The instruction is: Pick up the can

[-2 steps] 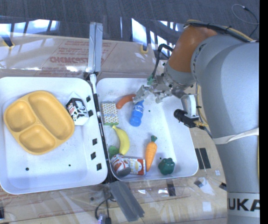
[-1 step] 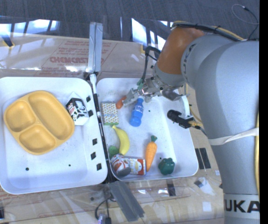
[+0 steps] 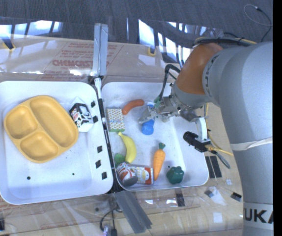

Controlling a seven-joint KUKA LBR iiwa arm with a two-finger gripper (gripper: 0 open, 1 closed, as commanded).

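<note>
The can (image 3: 134, 174) lies on its side at the front edge of the right bin (image 3: 192, 173), red and white with a printed label. My gripper (image 3: 150, 115) hangs over the middle of that bin, well behind the can, just above a small blue object (image 3: 147, 128). Nothing is seen between its fingers, and the view does not tell how they stand.
In the right bin lie a banana (image 3: 127, 147), a carrot (image 3: 158, 161), a green pepper (image 3: 175, 174), a sausage (image 3: 132, 105) and a patterned sponge (image 3: 115, 119). The left bin (image 3: 42, 186) holds a yellow divided plate (image 3: 40, 127) and a small black-and-white carton (image 3: 82, 115).
</note>
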